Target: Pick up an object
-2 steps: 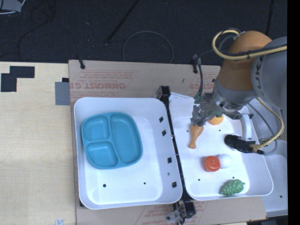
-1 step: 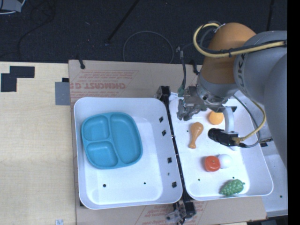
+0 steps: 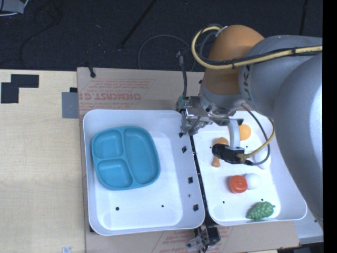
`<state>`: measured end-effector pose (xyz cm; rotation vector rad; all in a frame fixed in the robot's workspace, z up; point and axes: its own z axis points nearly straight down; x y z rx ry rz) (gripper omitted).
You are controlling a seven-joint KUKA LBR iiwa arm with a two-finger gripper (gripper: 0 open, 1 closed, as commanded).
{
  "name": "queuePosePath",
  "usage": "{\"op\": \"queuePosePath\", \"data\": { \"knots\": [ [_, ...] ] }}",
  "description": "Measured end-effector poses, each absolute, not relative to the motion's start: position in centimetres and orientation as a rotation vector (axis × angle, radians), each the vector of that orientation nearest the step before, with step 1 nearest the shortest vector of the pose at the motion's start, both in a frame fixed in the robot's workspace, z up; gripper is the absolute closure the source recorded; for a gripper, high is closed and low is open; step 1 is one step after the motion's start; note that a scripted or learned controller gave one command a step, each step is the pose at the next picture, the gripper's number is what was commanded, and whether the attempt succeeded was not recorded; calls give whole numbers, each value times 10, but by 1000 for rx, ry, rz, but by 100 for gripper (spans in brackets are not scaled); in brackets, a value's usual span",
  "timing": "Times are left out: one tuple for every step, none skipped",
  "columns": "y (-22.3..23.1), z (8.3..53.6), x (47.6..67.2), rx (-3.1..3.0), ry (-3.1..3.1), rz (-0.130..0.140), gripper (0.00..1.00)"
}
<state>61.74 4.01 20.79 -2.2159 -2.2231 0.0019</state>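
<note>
Cardboard (image 3: 126,88) under the right bin (image 3: 287,215) carries red lettering, printed upside down and too blurred to read. The gripper (image 3: 190,119) hangs over that bin's upper-left corner, at the divide with the left bin (image 3: 100,215); how far open it is cannot be told, and nothing shows in its hold. Inside the right bin lie a red round object (image 3: 238,184) touching a white one (image 3: 253,181), a green knobbly piece (image 3: 260,211) near its lower edge, and an orange piece (image 3: 245,132). A blue divided plate (image 3: 125,157) sits in the left bin.

One fixed camera looks down slantwise on both white bins (image 3: 137,210) (arm (image 3: 295,99) at right).
</note>
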Motion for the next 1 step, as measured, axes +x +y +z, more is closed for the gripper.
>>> {"op": "queuePosePath", "data": {
  "knots": [
    [89, 202, 625, -2216, -2224, 2, 100]
  ]
}}
